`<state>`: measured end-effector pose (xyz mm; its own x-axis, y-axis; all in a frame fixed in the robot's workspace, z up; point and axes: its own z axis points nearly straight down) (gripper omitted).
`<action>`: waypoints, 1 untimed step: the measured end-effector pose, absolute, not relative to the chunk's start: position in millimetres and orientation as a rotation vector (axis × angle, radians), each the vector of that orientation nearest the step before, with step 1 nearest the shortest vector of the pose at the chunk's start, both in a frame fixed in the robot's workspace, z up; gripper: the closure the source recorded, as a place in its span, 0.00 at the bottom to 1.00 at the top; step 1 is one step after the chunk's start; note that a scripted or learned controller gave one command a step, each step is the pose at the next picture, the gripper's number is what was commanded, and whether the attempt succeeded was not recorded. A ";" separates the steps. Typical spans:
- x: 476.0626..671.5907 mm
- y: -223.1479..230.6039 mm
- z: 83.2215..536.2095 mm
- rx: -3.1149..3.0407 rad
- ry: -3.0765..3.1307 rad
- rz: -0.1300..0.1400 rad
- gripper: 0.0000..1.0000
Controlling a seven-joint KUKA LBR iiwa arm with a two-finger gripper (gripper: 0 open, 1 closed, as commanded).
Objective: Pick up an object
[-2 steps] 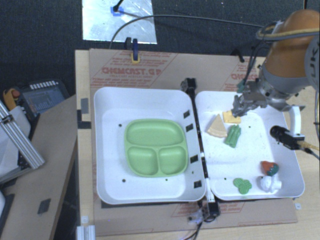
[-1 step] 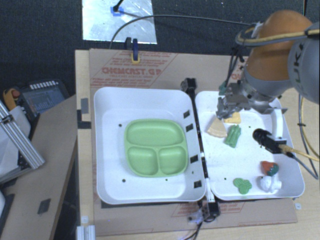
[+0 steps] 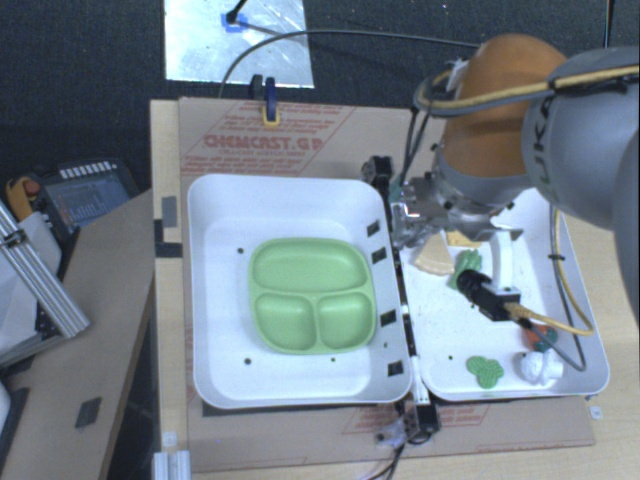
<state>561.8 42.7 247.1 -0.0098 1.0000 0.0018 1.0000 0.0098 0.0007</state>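
Target candidate: tan wedge [image 3: 432,259], in right bin [image 3: 575,368] by its left wall, just beside my claw [image 3: 415,224]. Claw state: cannot tell, the wrist covers it.

Step, as I judge it: approach. Next move needs centring over the wedge, then closing.

Right bin also holds a small green piece [image 3: 467,264], green disc [image 3: 486,371] and white lump [image 3: 538,369]. Left bin [image 3: 215,268] holds a green divided tray [image 3: 310,295].

The tray [image 3: 305,293] lies in the middle of the left bin [image 3: 215,268]. In the right bin [image 3: 440,328], a wedge [image 3: 432,258] lies by the left wall. At the near edge lie a disc [image 3: 486,371] and, to its right, a lump [image 3: 540,368].
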 end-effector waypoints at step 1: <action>546.1 89.8 250.1 -2.209 -2.231 -0.003 1.00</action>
